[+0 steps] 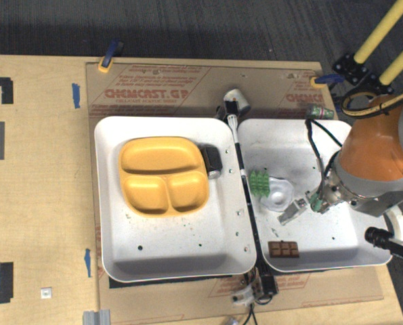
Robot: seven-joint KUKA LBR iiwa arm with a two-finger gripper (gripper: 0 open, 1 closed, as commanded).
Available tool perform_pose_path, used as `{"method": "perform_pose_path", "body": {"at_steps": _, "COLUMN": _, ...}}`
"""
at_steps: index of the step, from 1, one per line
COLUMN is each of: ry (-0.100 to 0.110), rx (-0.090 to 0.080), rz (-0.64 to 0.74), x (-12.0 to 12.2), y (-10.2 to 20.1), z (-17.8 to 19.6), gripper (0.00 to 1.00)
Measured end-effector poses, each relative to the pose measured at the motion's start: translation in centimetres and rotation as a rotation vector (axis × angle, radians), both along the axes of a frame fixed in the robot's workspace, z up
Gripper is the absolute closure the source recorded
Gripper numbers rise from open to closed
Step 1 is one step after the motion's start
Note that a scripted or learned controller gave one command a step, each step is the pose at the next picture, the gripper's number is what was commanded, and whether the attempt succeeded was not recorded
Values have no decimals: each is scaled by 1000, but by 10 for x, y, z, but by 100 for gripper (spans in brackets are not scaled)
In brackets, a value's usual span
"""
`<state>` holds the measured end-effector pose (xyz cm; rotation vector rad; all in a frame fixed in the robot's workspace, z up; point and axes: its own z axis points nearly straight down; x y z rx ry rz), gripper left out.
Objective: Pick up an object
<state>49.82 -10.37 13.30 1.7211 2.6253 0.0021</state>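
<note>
My gripper (293,211) hangs low over the middle of the right bin (336,246), reaching in from the right under the orange-banded wrist. Just to its left lies a clear rounded plastic object (277,195), which touches a green ridged object (259,181). The gripper tip is beside the clear object, and nothing shows as held. A brown segmented bar (284,250) lies near the front wall of the right bin. In the left bin (113,235) sits a yellow divided tray (164,175) with a small black object (211,160) against its right side.
The arm's grey body and orange band (374,158) cover the right side of the right bin. Black cables (316,137) loop above the bin's back right. A ridge (245,202) separates the two bins. Yellow poles (387,26) stand at the back right.
</note>
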Motion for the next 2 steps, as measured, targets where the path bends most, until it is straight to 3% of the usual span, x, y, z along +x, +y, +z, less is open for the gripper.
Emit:
{"method": "perform_pose_path", "body": {"at_steps": 1, "ry": 1, "rx": 0, "rz": -228, "x": 41, "y": 6, "z": -20, "gripper": 0}}
{"method": "perform_pose_path", "body": {"at_steps": 2, "ry": 4, "rx": 1, "rz": -199, "x": -18, "y": -4, "z": -47, "gripper": 0}}
